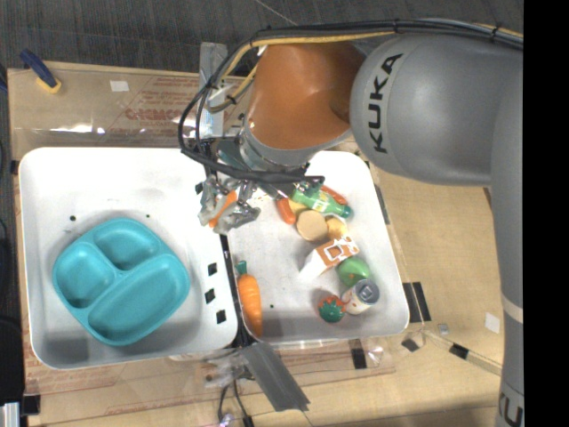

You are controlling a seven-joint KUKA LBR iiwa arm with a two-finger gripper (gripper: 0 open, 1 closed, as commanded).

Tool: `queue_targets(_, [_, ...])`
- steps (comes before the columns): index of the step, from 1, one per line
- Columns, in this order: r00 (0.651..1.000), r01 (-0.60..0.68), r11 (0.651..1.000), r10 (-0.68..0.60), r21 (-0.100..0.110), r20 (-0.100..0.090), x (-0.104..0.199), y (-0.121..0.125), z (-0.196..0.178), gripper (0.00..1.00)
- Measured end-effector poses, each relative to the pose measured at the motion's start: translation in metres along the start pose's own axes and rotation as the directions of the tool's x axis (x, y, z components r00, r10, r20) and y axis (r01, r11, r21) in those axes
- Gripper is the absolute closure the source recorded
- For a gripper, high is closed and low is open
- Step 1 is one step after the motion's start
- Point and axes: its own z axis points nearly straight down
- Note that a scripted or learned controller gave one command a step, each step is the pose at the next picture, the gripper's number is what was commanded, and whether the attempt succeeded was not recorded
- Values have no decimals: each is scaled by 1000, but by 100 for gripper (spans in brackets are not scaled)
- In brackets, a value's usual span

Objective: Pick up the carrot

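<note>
The tool (228, 205) hangs over the ridge where the two white bins meet, a cluster of silvery metal parts with a small orange patch among them; whether it is clenched or released cannot be told, as the parts blur together there. Straight above it sits the broad, smooth orange band (298, 92) of the arm, and beyond that the big rounded grey casing (427, 100) with KUKA lettering, which reaches in from the right. Black cables (206, 123) loop down the arm's left side toward the tool.

The carrot (250, 302) lies well below the tool, clear of it, against the left wall of the right bin (276, 265): a tapered orange body with a small green top pointing up toward the tool.

Just right of the tool sits a huddle of small toy-food pieces: a green and orange piece (320, 201), a round tan disc (311, 227), and a white carton with orange print (330, 254). Farther down to the right lie a green rounded piece (352, 270), a small can (363, 294) and a red and green piece (331, 309).

Down to the left of the tool, in the left bin (53, 176), rests a glossy teal divided plate (122, 279) with three compartments. The bins sit on a pale wooden counter (444, 256).
</note>
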Motion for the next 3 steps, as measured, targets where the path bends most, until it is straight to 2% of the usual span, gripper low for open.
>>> queue_targets(1, [1000,13,1000,-13,0,-1,35,-36,15,100])
queue_targets(2, [999,47,999,-47,5,5,-28,-56,-15,100])
queue_targets(3, [984,181,984,-181,0,0,64,-22,2,100])
